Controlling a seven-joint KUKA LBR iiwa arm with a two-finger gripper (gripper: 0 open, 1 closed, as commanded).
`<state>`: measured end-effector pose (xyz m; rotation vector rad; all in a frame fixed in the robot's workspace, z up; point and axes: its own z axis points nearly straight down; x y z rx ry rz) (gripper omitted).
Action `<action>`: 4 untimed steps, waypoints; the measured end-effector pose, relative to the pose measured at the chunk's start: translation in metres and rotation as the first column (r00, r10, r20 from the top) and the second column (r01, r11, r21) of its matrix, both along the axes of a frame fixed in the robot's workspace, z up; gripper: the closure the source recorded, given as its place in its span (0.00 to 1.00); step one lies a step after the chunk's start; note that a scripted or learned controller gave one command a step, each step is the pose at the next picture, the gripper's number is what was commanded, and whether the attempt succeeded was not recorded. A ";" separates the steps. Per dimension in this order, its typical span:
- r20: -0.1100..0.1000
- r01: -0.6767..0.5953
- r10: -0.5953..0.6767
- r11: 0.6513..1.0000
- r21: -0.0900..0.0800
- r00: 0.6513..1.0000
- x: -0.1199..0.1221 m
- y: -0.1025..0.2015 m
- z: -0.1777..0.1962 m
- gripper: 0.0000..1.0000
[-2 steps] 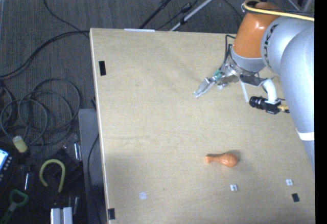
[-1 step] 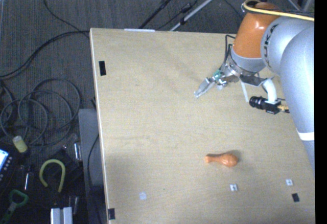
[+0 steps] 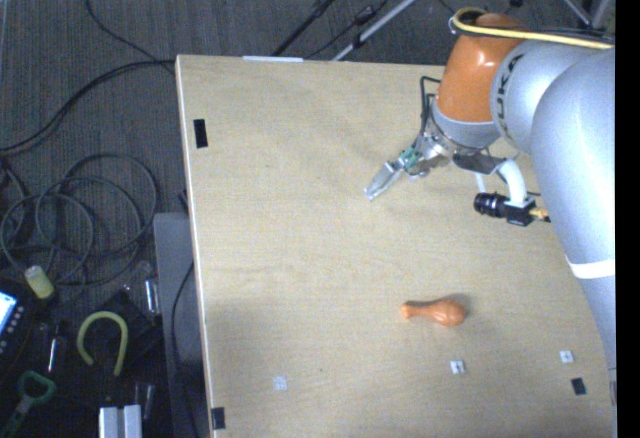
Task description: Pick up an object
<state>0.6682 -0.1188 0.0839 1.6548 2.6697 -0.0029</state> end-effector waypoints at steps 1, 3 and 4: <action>0.001 0.001 -0.001 1.000 0.001 1.000 0.000 0.000 0.009 1.00; 0.000 -0.125 0.125 0.992 0.000 0.992 0.000 0.006 0.000 0.00; 0.002 -0.124 0.124 0.992 0.001 0.992 0.000 0.007 0.010 1.00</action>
